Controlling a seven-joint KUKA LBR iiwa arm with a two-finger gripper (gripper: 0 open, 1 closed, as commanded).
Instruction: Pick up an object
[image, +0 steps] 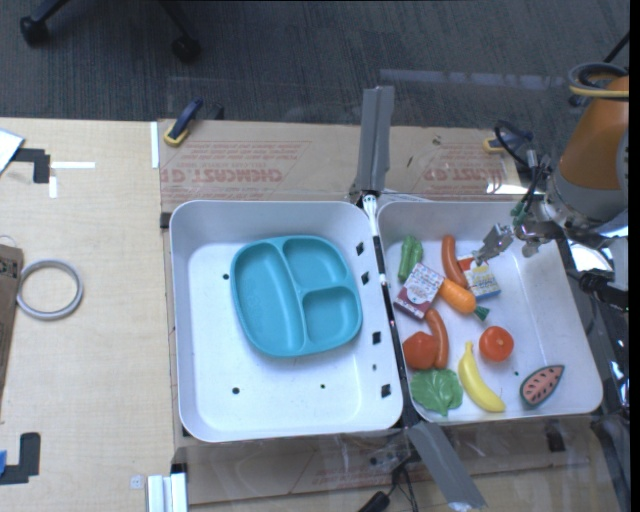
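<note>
The right bin (560, 300) holds several toy foods: a green pepper (409, 257), a red sausage (451, 260), a small printed carton (421, 288), an orange carrot (457, 296), a small blue-and-white box (485, 282), a tomato (496, 343), a banana (478, 378), a lettuce leaf (437, 390) and a watermelon slice (542, 384). My gripper (510, 245) hangs over the bin's upper right part, just above and right of the blue-and-white box. Its fingers stand apart with nothing between them.
A blue divided plate (297, 295) lies in the left bin (200, 330). A second sausage (436, 325) and a red fruit (420, 350) lie near the divider. A tape roll (45, 288) rests on the bench at far left.
</note>
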